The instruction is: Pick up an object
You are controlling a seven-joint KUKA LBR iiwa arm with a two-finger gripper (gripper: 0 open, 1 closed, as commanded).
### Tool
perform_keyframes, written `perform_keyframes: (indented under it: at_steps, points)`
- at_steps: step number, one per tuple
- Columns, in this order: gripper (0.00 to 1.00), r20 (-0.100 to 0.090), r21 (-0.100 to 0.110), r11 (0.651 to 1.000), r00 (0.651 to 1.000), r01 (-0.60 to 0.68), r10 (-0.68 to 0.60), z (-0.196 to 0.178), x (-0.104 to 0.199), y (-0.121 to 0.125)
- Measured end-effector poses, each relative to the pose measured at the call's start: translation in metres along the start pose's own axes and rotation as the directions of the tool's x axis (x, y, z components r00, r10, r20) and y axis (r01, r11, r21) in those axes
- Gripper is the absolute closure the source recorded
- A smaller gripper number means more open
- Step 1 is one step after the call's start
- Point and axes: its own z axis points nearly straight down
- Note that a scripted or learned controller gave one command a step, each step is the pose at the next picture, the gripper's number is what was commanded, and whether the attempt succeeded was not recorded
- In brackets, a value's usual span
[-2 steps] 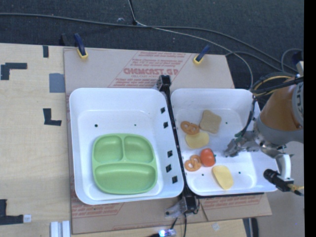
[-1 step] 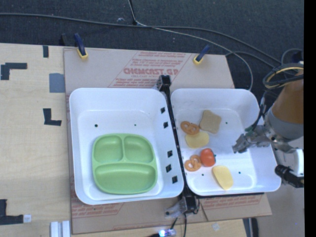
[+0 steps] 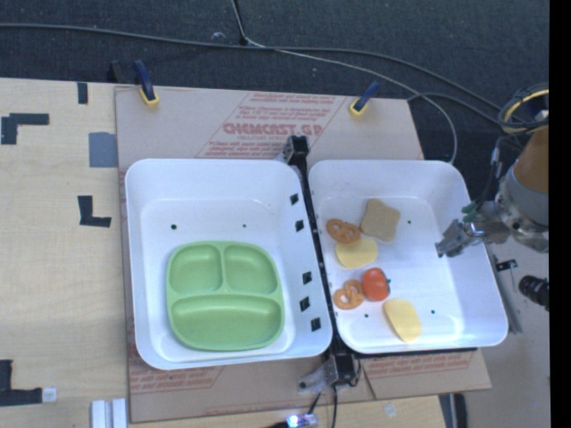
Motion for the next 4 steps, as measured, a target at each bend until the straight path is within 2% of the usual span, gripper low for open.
perform_keyframes:
  at_steps: [1,2,3,4]
  points:
    - [1.0,0.0,0.0,1.0,1.0,0.0,0.0,-0.053,0.0,0.002]
    - [1.0,-0.003,0.007,1.0,1.0,0.003,-0.003,-0.038,0.049,0.018]
    - [1.0,-0.003,0.005,1.0,1.0,0.004,-0.004,-0.041,0.094,0.03]
    - [1.0,-0.003,0.007,1.0,1.0,0.004,-0.004,-0.029,0.152,0.046]
